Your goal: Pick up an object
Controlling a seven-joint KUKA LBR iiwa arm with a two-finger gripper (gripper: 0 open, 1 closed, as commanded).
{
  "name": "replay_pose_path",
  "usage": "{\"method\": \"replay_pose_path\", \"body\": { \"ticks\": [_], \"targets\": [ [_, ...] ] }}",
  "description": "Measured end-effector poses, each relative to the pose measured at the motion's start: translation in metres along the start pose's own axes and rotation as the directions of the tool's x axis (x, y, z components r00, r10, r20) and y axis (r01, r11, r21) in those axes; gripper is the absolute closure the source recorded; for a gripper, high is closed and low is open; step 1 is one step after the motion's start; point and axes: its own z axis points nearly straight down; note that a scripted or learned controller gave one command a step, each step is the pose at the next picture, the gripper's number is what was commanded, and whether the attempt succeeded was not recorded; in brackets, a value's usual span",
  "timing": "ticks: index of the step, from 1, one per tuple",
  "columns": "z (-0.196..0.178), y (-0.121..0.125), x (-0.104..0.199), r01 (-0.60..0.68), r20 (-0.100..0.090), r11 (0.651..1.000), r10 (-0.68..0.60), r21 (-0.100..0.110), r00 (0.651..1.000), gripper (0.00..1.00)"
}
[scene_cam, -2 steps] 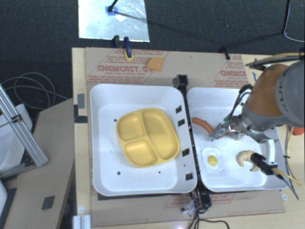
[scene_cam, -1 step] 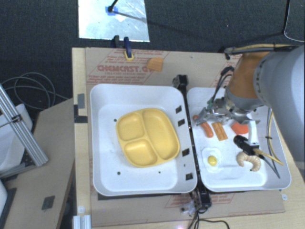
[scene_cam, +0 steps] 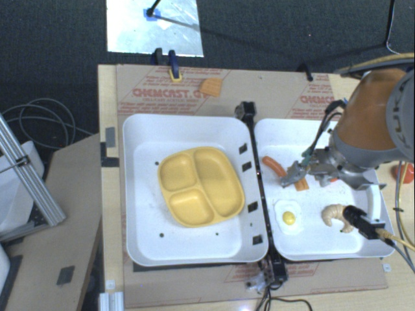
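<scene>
The likeliest target is the carrot (scene_cam: pixel 302 184), a small orange piece lying in the right bin (scene_cam: pixel 272 129), in the centre-right of the frame. It sits right at the tip of the gripper (scene_cam: pixel 293 175), touching it or just below it; which, I cannot tell. Its long axis seems to run from upper left to lower right, with the upper end hidden under the jaws, so which end is the narrow one is unclear. Whether the jaws are spread or closed cannot be told from here, and nothing is plainly seen between them.

To do this step well, the jaws should straddle the carrot across its short width, at right angles to that diagonal, and come down square on its middle so it does not squirt out sideways. A slow, straight lift would then show whether the grip took.

Just to the upper left lies the sausage (scene_cam: pixel 273 165), red-orange, its long axis also running upper left to lower right. It is near enough that a wide approach might nudge it. Below are the egg (scene_cam: pixel 288 216) and, to its right, the croissant (scene_cam: pixel 335 215). In the left bin (scene_cam: pixel 139 193) rests a yellow tray (scene_cam: pixel 200 186) with 3 compartments.
</scene>
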Motion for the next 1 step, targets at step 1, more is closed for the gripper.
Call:
{"method": "replay_pose_path", "body": {
  "ticks": [1],
  "targets": [
    [0.1087,0.0509,-0.0405,0.0,0.004,1.0,0.0,-0.003,1.0,0.0]
  ]
}}
